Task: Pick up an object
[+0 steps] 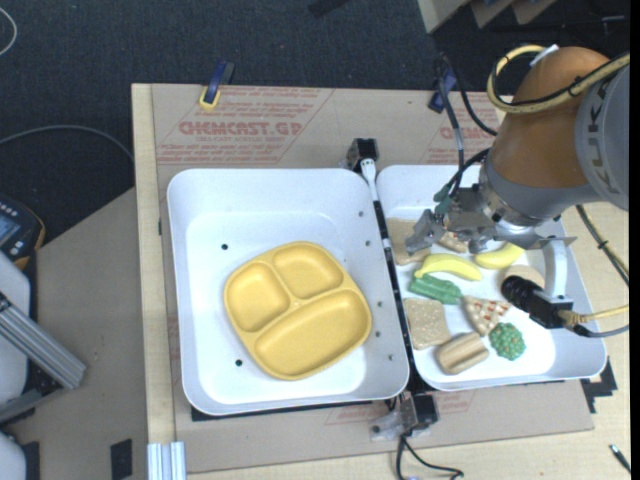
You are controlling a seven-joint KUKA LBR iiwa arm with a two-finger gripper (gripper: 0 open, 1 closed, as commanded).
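Two white bins are sitting side by side on the bench. The left bin is holding one yellow divided plate with three compartments, turned at a slant.

The right bin is carrying the small toy foods. One yellow banana is lying near the bin's centre, and a second yellow piece is resting at its three o'clock, partly under the arm. One green pod-shaped piece is lying at the banana's six o'clock. One tan square slice is sitting below that, with one pizza wedge at its three o'clock. One tan roll and one green broccoli are lying toward the bin's six o'clock edge.

The gripper is hanging at the banana's eleven o'clock; its dark fingers are looking spread, with nothing pinched between them.

The cardboard beneath is reading "CHEMCAST GP" in red print.
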